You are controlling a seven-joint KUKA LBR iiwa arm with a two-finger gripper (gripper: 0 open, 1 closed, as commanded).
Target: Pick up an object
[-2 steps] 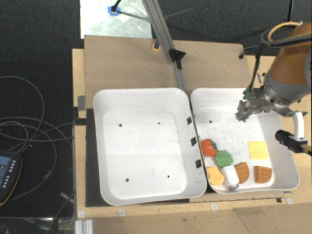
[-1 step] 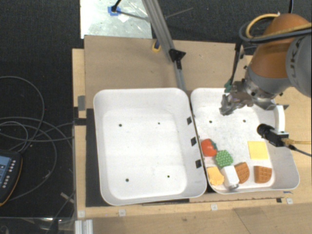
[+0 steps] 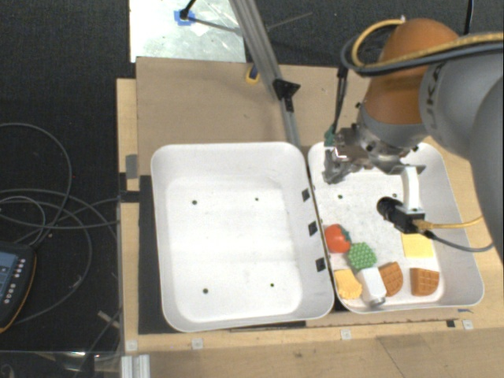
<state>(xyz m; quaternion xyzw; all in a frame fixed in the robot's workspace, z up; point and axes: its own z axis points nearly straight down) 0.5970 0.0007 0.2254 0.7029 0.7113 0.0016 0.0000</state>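
Observation:
In the right bin (image 3: 457, 211), several small toy foods lie along the near edge: a red piece (image 3: 337, 239), a green round piece (image 3: 361, 255), a yellow-orange piece (image 3: 346, 283), a white cylinder (image 3: 372, 284), a brown slice (image 3: 391, 277), an orange waffle (image 3: 424, 281) and a yellow block (image 3: 417, 246). My gripper (image 3: 337, 166) hangs over the far left part of that bin, well behind the red piece and apart from all the objects. The wrist hides the bin's far middle.
The left bin (image 3: 169, 211) lies beside the right one, joined to it by black clips (image 3: 312, 228). A black part with a yellow cable (image 3: 391, 209) hangs from the arm over the right bin. A grey pole (image 3: 264, 50) slants behind the bins.

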